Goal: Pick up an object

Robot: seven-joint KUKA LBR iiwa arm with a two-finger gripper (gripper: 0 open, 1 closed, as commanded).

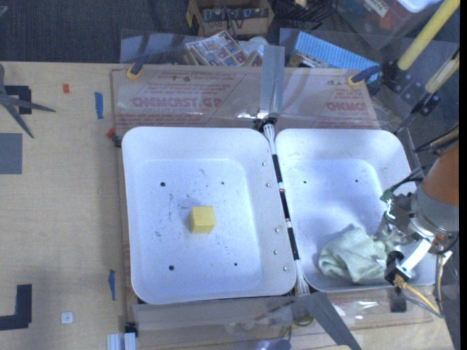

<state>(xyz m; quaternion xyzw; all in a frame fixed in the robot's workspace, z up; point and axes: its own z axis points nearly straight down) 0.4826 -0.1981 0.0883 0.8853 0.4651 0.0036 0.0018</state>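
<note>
camera view: hand (392, 248) beside crumpled cloth (352, 256).

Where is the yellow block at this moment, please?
The yellow block lies near the middle of the left bin, far from the cloth in the right bin.

We saw a pale wooden tabletop (58, 217) marked with blue tape (98, 105). Behind it, a dark floor (73, 13) held cardboard boxes (226, 9) and a yellow pole (430, 24).
</note>
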